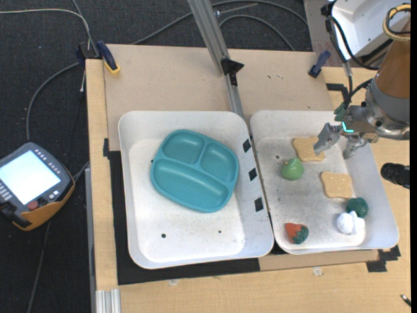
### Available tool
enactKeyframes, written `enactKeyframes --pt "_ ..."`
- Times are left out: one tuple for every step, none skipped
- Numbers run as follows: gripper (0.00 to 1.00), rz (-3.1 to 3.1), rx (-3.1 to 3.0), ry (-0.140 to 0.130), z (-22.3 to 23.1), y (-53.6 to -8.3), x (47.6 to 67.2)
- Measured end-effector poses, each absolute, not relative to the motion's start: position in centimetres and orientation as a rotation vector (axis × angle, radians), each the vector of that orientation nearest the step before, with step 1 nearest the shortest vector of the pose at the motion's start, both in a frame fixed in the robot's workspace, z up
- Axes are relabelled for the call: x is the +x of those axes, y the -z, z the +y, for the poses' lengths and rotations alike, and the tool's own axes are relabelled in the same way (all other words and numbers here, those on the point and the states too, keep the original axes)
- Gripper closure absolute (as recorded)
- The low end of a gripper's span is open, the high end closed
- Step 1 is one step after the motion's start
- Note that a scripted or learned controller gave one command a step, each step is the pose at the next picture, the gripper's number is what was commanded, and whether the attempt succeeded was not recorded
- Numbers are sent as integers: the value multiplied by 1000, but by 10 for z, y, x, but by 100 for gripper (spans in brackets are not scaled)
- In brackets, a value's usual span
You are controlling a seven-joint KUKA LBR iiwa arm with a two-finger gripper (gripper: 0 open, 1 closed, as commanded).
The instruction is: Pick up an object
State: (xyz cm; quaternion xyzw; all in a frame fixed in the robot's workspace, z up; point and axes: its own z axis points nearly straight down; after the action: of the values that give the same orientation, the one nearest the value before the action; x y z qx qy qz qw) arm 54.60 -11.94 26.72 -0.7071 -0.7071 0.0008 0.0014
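Two white bins are seen side by side on the bench. The left bin (140,240) is taken up by a teal tray (195,169) with three compartments, laid at a slant. The right bin (384,230) is taken as the landmark.

The gripper (340,140) is seen over the far part of the right bin, reached in from the right side on the grey arm (391,103). Its two fingers (325,137) are spread apart, and nothing is seen between them. One finger is seen just beside, or over, the right edge of a tan biscuit (305,149) that lies in the far middle of the right bin; whether it is touched cannot be told.

A green ball (292,169) is found near the left wall of the right bin, just beside the biscuit on its near side. A second tan piece (337,184) lies in the middle of the bin. A dark green object (357,207) and a white object (347,223) are seen touching each other near the right near corner. A red and green object (296,233) lies at the near wall, toward the left.
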Motion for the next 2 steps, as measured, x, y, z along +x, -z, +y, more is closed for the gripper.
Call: enactKeyframes --pt "0 -2221 -2220 -1 -119 -268 546" --pt "0 -2216 -2218 -6 -128 -220 545"
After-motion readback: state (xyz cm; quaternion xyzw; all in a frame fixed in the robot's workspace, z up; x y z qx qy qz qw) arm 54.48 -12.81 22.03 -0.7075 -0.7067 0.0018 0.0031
